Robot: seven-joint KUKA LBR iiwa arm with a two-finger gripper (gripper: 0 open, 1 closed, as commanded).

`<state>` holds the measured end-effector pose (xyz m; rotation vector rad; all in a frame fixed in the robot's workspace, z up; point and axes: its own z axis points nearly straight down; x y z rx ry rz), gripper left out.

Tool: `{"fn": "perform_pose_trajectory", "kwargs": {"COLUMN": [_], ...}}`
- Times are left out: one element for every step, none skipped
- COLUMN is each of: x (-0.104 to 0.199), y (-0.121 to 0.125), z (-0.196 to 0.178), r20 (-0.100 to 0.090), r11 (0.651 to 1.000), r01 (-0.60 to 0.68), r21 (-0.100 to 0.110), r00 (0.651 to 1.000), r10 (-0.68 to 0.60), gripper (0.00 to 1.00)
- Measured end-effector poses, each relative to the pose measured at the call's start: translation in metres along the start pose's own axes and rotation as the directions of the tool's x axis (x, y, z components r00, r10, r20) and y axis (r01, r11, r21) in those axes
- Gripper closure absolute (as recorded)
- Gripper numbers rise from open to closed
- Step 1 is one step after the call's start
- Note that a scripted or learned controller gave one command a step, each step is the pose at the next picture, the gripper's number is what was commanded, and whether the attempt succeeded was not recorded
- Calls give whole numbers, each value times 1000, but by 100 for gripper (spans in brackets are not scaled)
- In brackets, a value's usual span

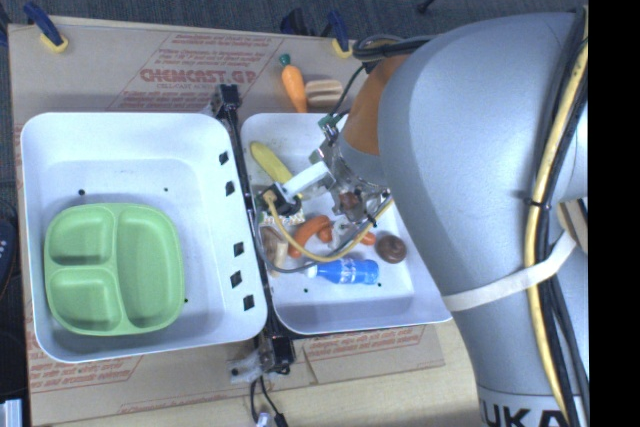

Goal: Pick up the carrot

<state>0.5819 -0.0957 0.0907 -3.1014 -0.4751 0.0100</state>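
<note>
The carrot (293, 87), orange with a small green top, lies on the cardboard just behind the right bin (400, 307), outside it. My gripper (338, 203) is down inside the right bin, among the items in its middle, well in front of the carrot. Right under the gripper lies an orange curved piece (312, 230). The wrist and cables hide what is between the gripper's tips.
A tan block (322, 94) sits next to the carrot. The right bin also holds a yellow piece (269, 160), a blue bottle (349, 272) and a brown round item (390, 248). A green divided plate (112, 267) lies in the left bin (120, 140).
</note>
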Motion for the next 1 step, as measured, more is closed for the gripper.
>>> {"fn": "perform_pose_trajectory", "kwargs": {"x": [65], "y": [-24], "z": [-102], "r20": [-3], "r11": [993], "r01": [116], "r21": [-2], "r00": [993], "r10": [-116], "gripper": [0]}}
